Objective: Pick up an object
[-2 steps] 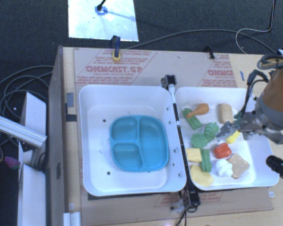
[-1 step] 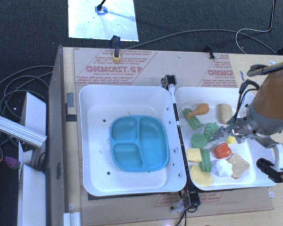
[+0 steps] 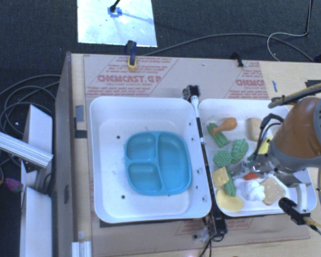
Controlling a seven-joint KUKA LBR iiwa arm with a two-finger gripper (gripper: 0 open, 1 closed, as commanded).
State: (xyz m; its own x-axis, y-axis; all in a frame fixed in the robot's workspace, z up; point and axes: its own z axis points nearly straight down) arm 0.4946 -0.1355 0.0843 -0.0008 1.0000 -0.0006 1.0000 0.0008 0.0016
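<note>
While the left bin [image 3: 104,159] holds a glossy blue sectioned plate [image 3: 158,162], the right bin [image 3: 241,108] holds small toy foods: knobbly green pieces [image 3: 231,153], yellow wedges [image 3: 220,175], an orange drumstick [image 3: 224,125]. The gripper [image 3: 250,171] sits among them, grip unclear.

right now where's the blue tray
In the camera view, the blue tray lies flat in the middle of the left bin, across the divider from the right bin that holds the toy food.
</note>
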